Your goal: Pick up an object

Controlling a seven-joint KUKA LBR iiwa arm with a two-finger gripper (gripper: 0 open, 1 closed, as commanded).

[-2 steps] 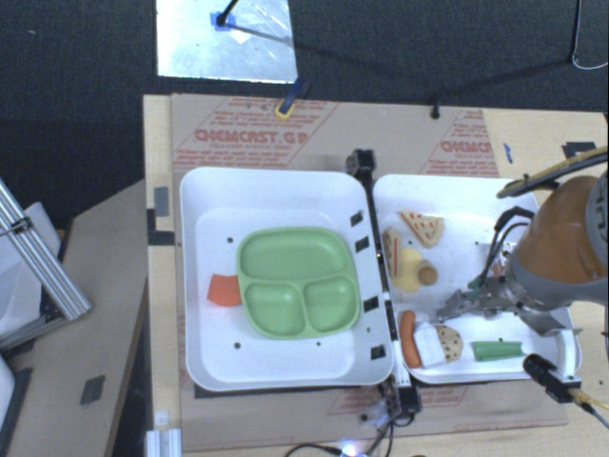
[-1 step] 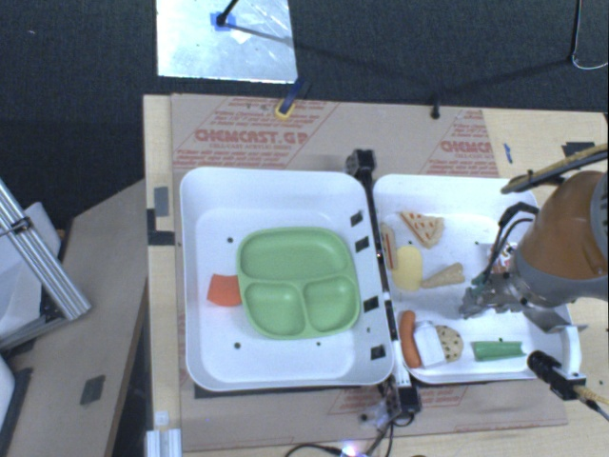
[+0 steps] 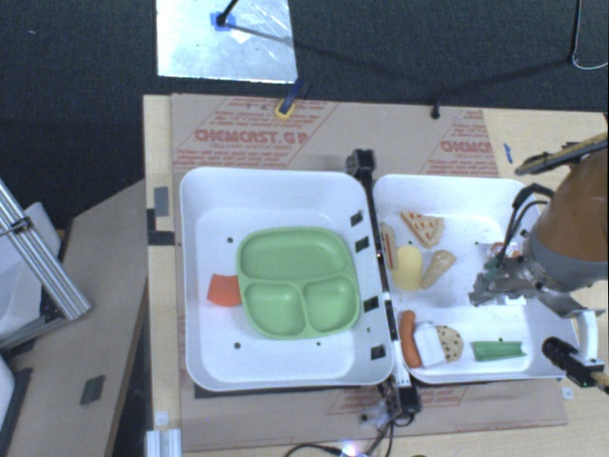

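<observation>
Metal sheet point(image 3: 225, 25), cardboard point(image 3: 252, 131), aluminium rail point(image 3: 38, 265)

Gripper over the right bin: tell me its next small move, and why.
Probably a short descent with a slight shift toward the green piece. The gripper hangs in the right bin above bare floor, with nothing seen in its grasp. The green piece lies just below it in the picture, apart from the other food items, so it looks the easiest pick.
</observation>
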